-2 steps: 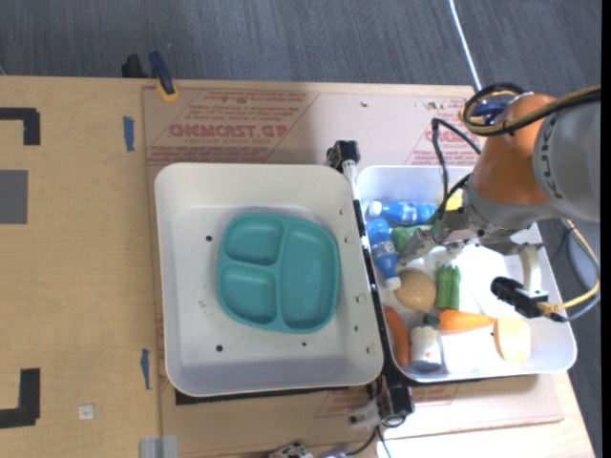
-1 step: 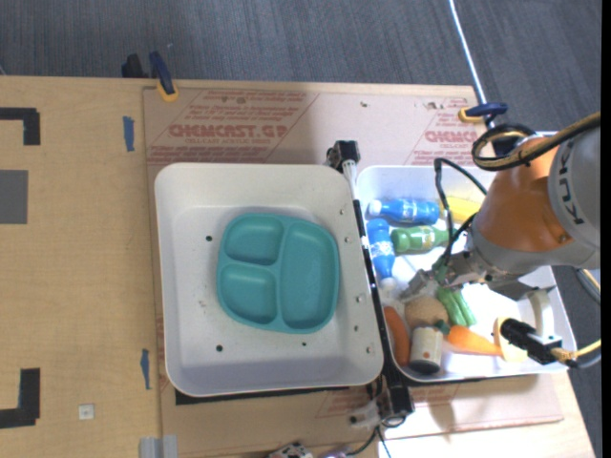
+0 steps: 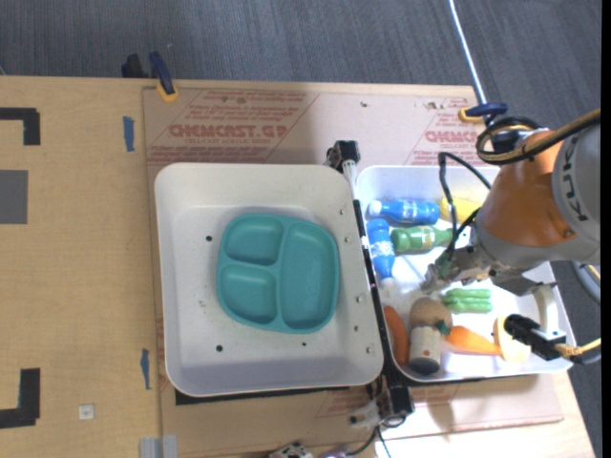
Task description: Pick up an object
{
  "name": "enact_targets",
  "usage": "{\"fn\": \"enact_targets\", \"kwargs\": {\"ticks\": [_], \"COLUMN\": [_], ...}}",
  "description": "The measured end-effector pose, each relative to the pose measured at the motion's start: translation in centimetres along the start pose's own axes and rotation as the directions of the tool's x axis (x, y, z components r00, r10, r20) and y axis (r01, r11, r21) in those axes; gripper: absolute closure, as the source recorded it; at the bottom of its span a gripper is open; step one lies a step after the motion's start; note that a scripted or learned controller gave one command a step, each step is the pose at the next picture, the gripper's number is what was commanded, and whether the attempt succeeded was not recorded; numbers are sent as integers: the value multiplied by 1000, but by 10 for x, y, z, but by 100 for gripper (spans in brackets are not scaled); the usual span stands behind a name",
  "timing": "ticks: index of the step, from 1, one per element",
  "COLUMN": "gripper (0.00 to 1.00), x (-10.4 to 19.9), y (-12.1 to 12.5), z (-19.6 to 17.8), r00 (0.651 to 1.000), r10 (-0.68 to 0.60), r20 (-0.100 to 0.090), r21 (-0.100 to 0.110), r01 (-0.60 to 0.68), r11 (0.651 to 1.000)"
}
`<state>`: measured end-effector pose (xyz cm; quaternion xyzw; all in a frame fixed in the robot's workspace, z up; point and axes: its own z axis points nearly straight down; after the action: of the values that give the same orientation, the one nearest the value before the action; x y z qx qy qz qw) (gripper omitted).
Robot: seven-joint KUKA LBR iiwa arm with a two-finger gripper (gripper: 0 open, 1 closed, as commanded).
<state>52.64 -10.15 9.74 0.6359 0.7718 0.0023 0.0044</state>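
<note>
Where the fingers point(image 3: 442, 275) hang, they are low over the middle of the right bin point(image 3: 410, 172), at the end of the grey and orange arm point(image 3: 525, 208). I cannot tell if they are open or closed, and I see no toy between them.

Just beside the fingers, on the side nearest the camera, lies a green bumpy toy point(image 3: 468, 301). A bit past that toy lies an orange carrot point(image 3: 473, 340), with a brown and tan toy point(image 3: 427, 337) touching its thick end. A long red toy point(image 3: 395, 332) lies along the bin wall next to the brown one.

On the far side of the fingers lies a green bottle point(image 3: 420, 239), close by. Behind it is a blue bottle point(image 3: 406, 210), and a yellow toy point(image 3: 460, 206) sits partly under the arm. A small blue toy point(image 3: 382, 256) lies near the wall between the two bins.

A bare white patch of bin floor sits right under and beside the fingers, between the green bottle and the brown toy. That is the only open room near them. The toys crowd the rest of this bin up to its edges.

Well apart, across the wall, is the left bin point(image 3: 191, 208). A teal plate point(image 3: 279, 270) with three parts rests in its middle, with bare white floor all around it. Both bins sit on the brown surface point(image 3: 76, 256).
</note>
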Motion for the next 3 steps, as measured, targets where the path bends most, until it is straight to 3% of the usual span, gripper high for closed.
{"fn": "enact_targets", "kwargs": {"ticks": [1, 2, 3], "gripper": [0, 0, 0], "x": [0, -12, -68], "y": [0, -49, -41], "z": [0, 11, 11], "r00": [1000, 997, 689], "r10": [0, -83, -725], "r20": [0, -3, -3], "r21": [0, 4, 1], "r01": [0, 83, 725], "r11": [1000, 997, 689]}}
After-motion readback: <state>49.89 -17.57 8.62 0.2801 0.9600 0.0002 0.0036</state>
